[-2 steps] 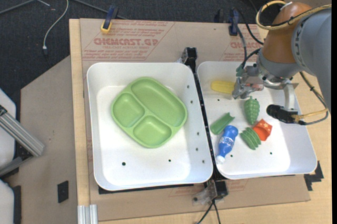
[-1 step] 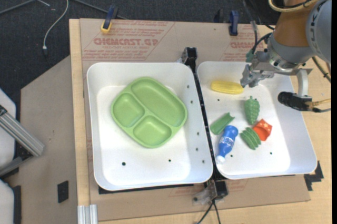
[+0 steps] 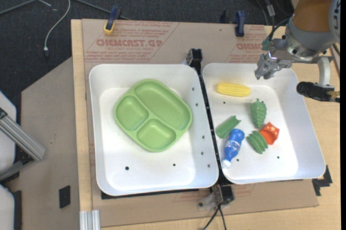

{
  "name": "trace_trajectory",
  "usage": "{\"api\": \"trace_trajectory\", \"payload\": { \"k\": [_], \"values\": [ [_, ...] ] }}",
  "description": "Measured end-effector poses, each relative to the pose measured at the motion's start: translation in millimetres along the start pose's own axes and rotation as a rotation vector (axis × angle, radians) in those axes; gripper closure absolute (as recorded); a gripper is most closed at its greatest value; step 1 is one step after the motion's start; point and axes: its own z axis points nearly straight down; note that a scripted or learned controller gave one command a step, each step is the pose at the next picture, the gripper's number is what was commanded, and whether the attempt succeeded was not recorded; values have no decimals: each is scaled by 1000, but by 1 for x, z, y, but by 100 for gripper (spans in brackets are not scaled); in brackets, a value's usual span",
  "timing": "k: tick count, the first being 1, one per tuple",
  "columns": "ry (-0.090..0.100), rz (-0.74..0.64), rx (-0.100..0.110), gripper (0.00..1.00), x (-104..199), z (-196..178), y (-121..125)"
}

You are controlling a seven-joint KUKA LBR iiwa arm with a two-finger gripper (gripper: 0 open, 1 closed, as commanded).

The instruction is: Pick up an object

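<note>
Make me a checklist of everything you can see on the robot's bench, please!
Surface: brown board bearing left white bin and right white bin.
Job's things: yellow toy corn cob, blue plastic bottle, orange block and green toy vegetables, all in the right bin.
Clutter: green divided plate in the left bin.
Grippers: grey gripper above the right bin's far edge, holding nothing.
Cables: grey cables on the dark floor.
Surroundings: blue clamps on the far edge.

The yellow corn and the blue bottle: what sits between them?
A green pea pod, in the camera view, lies between the corn and the bottle.
</note>
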Motion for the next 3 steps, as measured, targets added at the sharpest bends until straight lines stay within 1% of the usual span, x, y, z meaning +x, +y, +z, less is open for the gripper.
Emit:
{"api": "trace_trajectory", "payload": {
  "k": [1, 2, 3],
  "values": [
    [2, -4, 4, 100, 56, -10, 8],
    [4, -4, 9, 100, 101, -7, 9],
    [5, -6, 11, 100, 163, -4, 0]
  ]
}}
